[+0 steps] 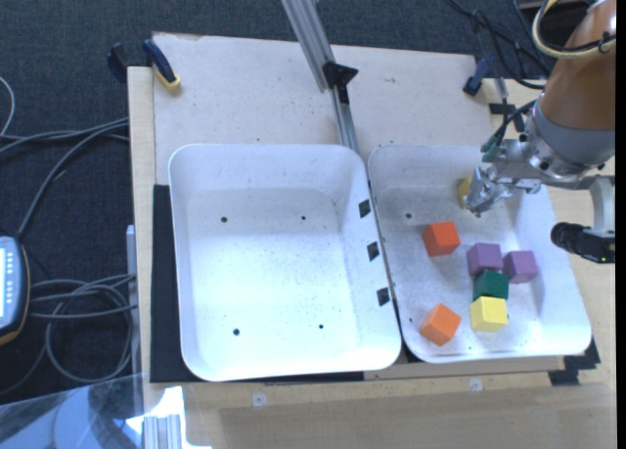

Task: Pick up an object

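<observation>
The hand (pixel 479 204) hangs low at the right bin's (pixel 562 339) upper edge, right of frame centre, apparently going for the small yellow block (pixel 463 191) beside it. Whether it is released or clenched, I cannot tell. The other blocks cluster lower right, well apart.

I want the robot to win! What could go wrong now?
The end effector sits over a small yellow block near the right white bin's far wall, so it might slip off. The purple cubes, green cube and yellow cube are bunched together, making a clean grab hard.
</observation>
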